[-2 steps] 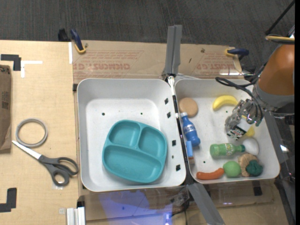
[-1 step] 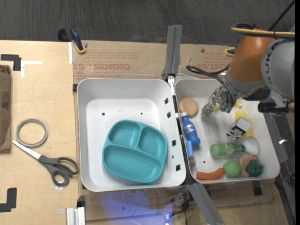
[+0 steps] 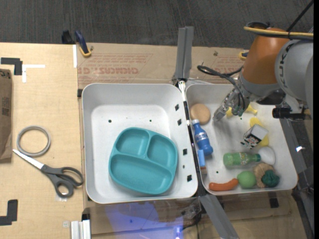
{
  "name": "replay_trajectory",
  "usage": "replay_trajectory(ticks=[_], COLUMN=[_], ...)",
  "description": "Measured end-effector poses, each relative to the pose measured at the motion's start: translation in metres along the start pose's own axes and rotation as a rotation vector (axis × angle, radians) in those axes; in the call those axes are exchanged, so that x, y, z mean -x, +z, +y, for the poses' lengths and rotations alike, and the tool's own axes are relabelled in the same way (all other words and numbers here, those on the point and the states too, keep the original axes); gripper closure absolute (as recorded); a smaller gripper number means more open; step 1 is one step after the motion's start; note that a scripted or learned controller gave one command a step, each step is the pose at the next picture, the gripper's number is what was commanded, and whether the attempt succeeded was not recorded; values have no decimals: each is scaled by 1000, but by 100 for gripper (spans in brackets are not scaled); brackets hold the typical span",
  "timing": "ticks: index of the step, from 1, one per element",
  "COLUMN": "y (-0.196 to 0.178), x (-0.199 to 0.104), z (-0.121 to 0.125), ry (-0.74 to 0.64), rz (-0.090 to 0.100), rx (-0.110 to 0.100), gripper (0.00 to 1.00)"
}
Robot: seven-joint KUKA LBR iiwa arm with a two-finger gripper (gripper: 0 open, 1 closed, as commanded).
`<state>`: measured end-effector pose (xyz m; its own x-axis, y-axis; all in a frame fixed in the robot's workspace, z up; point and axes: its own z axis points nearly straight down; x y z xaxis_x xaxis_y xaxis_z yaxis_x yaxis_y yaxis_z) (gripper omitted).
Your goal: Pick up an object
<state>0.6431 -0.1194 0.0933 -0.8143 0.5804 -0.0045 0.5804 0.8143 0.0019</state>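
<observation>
The tan egg-shaped object (image 3: 200,113) lies in the right bin (image 3: 284,139), close to the wall that divides it from the left bin (image 3: 94,133), at the far-left end of the clutter. It looks like the nearest candidate for the pick: the gripper (image 3: 225,109) hangs just to its right, apart from it, above bare bin floor. Whether the gripper is spread or closed I cannot tell from this slanted view, and nothing is visibly caught in it.

Judging by its smooth rounded form, the egg-like piece is probably light and stiff (likely a plastic or wooden toy food), and its curved skin may slip out of a pinch unless the grasp is taken across the widest middle. Just in front of it lies a blue bottle (image 3: 202,139), end nearly touching it, so a descent should stay on the far side.

Other choices sit well apart toward the near right: a green bottle (image 3: 241,158) on its side, a small white box with dark print (image 3: 254,136), a yellow piece (image 3: 255,121) partly behind the wrist, an orange carrot-like toy (image 3: 224,185), a green ball (image 3: 246,179) and a dark green lump (image 3: 270,178). These are crowded together and would be harder to isolate.

The left bin holds a teal divided plate (image 3: 144,161). Scissors (image 3: 52,172) and a tape roll (image 3: 33,140) rest on the bench outside.
</observation>
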Motion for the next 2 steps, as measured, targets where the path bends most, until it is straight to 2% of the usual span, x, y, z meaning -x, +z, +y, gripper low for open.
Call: replay_trajectory(ticks=[1, 2], y=[-11, -126], x=[1, -24], z=[1, 21], ry=[-3, 100], rz=[-5, 0], rx=[1, -1], gripper=[100, 100])
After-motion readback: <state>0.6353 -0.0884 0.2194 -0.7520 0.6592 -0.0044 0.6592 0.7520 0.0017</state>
